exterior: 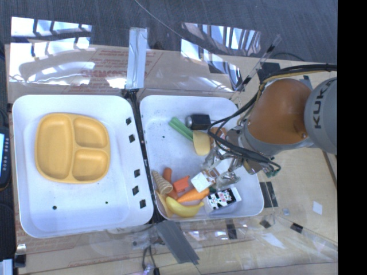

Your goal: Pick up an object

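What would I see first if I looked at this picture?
Probably the big yellow tray with three sections, lying alone in the left bin. Next, the grey arm with its orange band reaching in from the right, its tool low over the right bin, where a banana, a carrot and other small toys are heaped near the front.

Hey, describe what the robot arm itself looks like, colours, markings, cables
The arm is grey with dark KUKA lettering, and a rounded orange band above the wrist. Black cables loop over it. The gripper is a metallic, wiry assembly.
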You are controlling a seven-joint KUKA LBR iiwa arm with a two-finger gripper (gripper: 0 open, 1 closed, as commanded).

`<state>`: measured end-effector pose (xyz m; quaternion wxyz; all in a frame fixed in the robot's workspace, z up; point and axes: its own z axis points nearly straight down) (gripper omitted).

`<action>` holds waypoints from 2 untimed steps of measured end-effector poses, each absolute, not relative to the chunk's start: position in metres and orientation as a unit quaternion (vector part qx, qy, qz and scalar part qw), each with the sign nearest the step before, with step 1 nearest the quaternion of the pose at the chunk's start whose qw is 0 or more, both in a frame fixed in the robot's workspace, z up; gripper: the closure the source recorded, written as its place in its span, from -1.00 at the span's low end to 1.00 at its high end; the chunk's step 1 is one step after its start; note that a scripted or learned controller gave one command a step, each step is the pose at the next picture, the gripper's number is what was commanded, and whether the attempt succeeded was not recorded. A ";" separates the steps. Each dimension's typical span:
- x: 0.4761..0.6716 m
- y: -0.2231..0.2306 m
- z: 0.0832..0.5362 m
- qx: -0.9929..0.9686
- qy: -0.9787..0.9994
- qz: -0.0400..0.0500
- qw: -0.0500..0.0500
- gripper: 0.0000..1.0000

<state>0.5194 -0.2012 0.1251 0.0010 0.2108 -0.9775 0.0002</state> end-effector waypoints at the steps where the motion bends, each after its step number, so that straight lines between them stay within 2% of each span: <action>1: 0.521 -0.197 0.125 0.214 -0.977 -0.001 0.000 -1.00; 2: 0.505 -0.190 0.112 0.188 -0.982 0.015 -0.021 -1.00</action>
